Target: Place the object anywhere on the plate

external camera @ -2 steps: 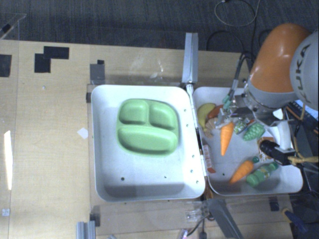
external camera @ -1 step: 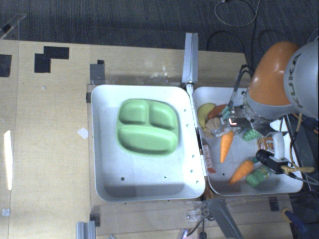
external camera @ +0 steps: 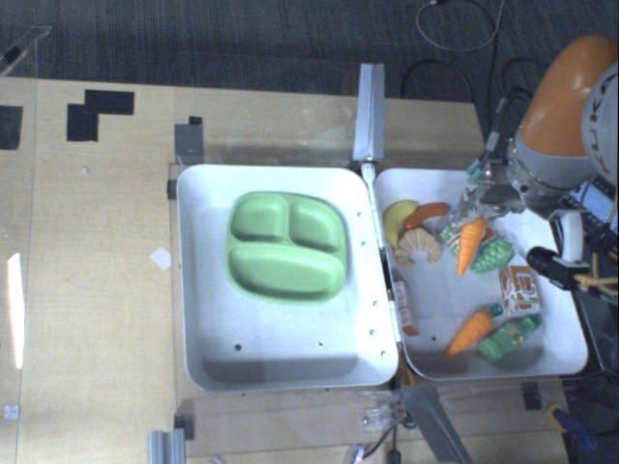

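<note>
Over the right bin's (external camera: pixel 571 356) back edge, the claw (external camera: pixel 481 204) sits right above a carrot (external camera: pixel 468 244), can't tell its state or whether it's gripping. Probably mid-pick, since the green plate (external camera: pixel 287 246) waits in the left bin (external camera: pixel 203 278).

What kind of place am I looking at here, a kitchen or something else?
Probably a robot test bench, not a kitchen. Two white bins sit side by side: the left bin holds a green divided plate, the right bin toy food like a carrot, under a robot arm.
</note>
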### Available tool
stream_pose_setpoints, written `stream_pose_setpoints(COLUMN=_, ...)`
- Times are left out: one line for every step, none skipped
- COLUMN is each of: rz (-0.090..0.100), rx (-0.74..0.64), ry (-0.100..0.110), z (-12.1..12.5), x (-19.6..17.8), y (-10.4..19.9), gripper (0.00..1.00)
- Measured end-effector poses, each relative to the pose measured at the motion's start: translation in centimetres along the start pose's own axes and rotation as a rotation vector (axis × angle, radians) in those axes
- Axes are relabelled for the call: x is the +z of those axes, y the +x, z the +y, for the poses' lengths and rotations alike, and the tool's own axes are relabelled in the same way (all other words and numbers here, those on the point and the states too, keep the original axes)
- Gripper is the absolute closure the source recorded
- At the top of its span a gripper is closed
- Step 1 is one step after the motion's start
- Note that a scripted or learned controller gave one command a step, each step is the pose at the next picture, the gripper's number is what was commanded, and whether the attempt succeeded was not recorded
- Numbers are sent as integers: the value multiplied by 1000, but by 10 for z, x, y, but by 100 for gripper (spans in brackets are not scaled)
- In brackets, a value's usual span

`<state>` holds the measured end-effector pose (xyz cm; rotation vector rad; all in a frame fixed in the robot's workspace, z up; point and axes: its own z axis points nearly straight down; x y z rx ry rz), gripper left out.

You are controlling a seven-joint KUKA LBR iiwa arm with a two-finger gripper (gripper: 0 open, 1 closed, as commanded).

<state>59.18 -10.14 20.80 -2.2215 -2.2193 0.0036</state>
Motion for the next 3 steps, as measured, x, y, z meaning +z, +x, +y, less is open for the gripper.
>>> stream_pose_setpoints(rz=0, rx=2, ry=1, z=56, x=-4, y=88, gripper=100)
stream_pose_setpoints(rz=0, rx=-103, ry=1, z=66, x=27, y=175, gripper=100)
stream_pose_setpoints(rz=-1, rx=-103, ry=1, z=66, x=27, y=175, gripper=0)
